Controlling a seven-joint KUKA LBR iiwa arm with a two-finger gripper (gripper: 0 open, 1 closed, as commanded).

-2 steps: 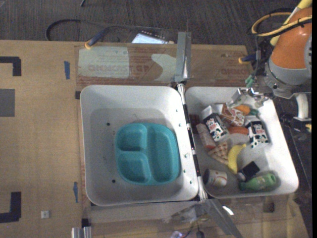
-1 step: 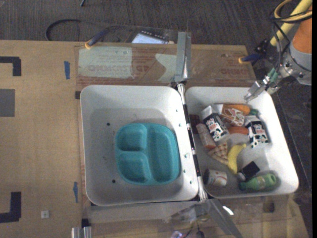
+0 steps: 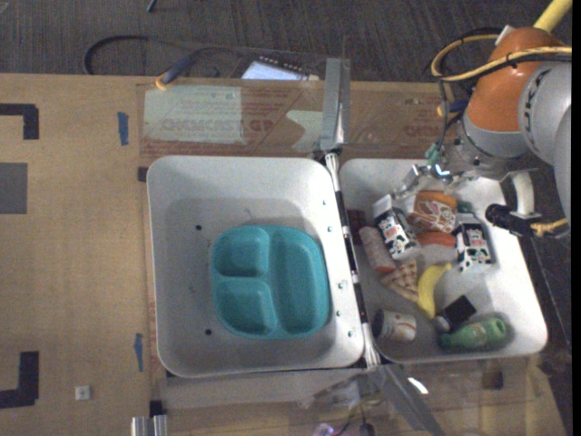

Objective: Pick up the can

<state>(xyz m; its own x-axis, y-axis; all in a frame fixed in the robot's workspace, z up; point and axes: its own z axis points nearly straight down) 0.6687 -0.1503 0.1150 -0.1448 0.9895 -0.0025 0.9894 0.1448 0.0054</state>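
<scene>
Gripper (image 3: pixel 434 173) above crowded right bin (image 3: pixel 526 284); jaw state I cannot tell.
Can (image 3: pixel 397 325) lies far off, so neighbours may get grabbed instead.

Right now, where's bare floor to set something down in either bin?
Left bin: bare floor all around the teal tray, widest along the top. Right bin: crowded; small patches by the right wall and between can and banana.

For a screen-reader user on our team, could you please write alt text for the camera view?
A grey and orange robot arm reaches from the right, its gripper above the far end of the right bin, which holds a small can, a banana, a green bottle and other packaged food. The left bin holds a teal divided tray.
</scene>
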